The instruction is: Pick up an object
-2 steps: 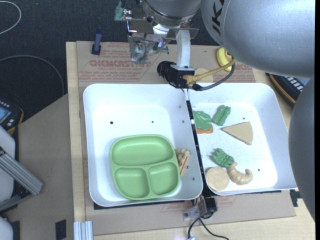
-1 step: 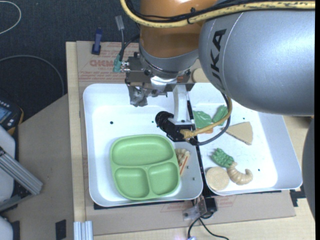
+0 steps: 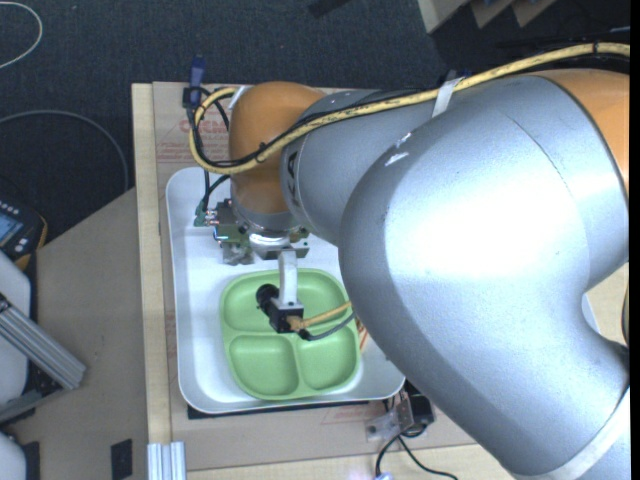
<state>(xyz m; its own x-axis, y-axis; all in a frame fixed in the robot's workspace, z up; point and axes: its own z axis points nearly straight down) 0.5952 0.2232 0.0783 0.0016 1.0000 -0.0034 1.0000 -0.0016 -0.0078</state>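
From the camera above the bench you look down at a slant on a pale wooden bench (image 3: pixel 153 268), with a shallow white plastic bin (image 3: pixel 186 308) lying along its left part. A green plastic divided plate (image 3: pixel 265 366) lies flat in that bin, in the half nearer to you, resting on the bin floor. The plate has one wide compartment on its far side and two smaller ones side by side on its near side, and its right edge runs under the arm. The big grey metal arm (image 3: pixel 480 258) comes in from the right and covers most of the right part of the picture, with its orange band (image 3: pixel 268 118) over the bin's far end. Below that band the end effector (image 3: pixel 262 240) points down into the bin, just at the plate's far rim beside the wide compartment. You cannot tell whether the end effector is wide or narrow, because the wrist above it hides it from this angle. Round the bench you see dark carpeted floor (image 3: pixel 100 38), and a silver aluminium rail (image 3: pixel 40 346) lies at a slant off the bench's left edge, well apart from the bin
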